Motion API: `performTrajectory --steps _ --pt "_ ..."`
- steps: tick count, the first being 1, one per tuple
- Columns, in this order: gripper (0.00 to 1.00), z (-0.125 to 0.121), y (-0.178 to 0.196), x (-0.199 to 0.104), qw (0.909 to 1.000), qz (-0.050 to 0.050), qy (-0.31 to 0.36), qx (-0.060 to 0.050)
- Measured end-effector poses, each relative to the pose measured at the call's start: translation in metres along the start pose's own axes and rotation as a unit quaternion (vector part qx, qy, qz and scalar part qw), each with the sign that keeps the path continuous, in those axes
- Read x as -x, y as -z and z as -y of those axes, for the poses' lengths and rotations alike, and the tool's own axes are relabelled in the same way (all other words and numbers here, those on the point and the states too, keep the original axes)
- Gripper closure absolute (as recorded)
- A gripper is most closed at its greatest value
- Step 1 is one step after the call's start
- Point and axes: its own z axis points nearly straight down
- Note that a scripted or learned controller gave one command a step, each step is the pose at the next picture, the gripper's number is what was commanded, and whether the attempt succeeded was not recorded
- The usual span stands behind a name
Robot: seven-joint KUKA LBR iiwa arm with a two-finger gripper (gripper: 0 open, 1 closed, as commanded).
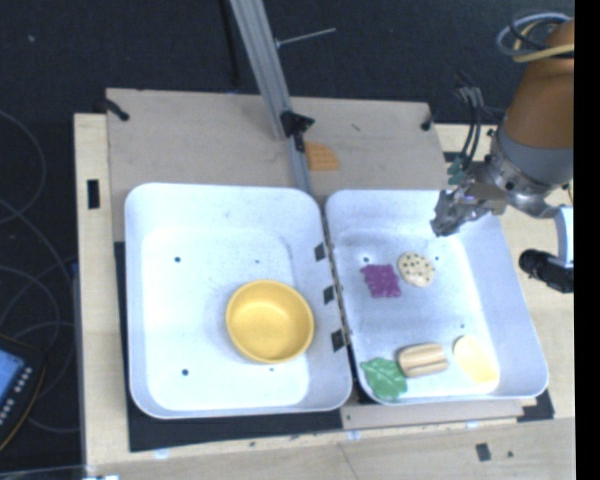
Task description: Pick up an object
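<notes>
1. Grey arm with the orange band (540, 98) comes in from the right side, wrist angled down and to the left so the gripper (448, 223) hangs over the upper right part of the right bin (500, 298)

2. Honestly can't tell how the gripper is set, it's just a dark blur at the tip. Nothing visible caught in it, and it doesn't look like it's touching any of the objects

3. Closest thing to it is the speckled cookie-looking piece (416, 268), roundish and cream with dark dots, sitting lower and a bit left of the tip, apart from it. Too round to really have a direction

4. Just beside the cookie on its left is a purple lumpy thing (382, 281), also no obvious long axis

5. Down at the bottom edge of the right bin: a tan bread-roll shape (422, 359) lying with its long axis roughly left to right, slightly tilted up on the right end. Green leafy piece (383, 377) is right up against its left end, and a pale yellow lemon-ish thing (474, 358) is just beside its right end, long axis running diagonally toward the lower right

6. Left bin (160, 268) has a yellow bowl (270, 320) sitting upright, opening facing up, toward the lower right of that bin, well apart from the gripper
</notes>
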Motion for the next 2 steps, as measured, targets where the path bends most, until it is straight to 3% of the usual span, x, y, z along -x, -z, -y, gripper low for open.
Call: performTrajectory --steps 2 --pt "1.0 -0.029 0.006 -0.103 1.0 0.0 0.0 0.001"
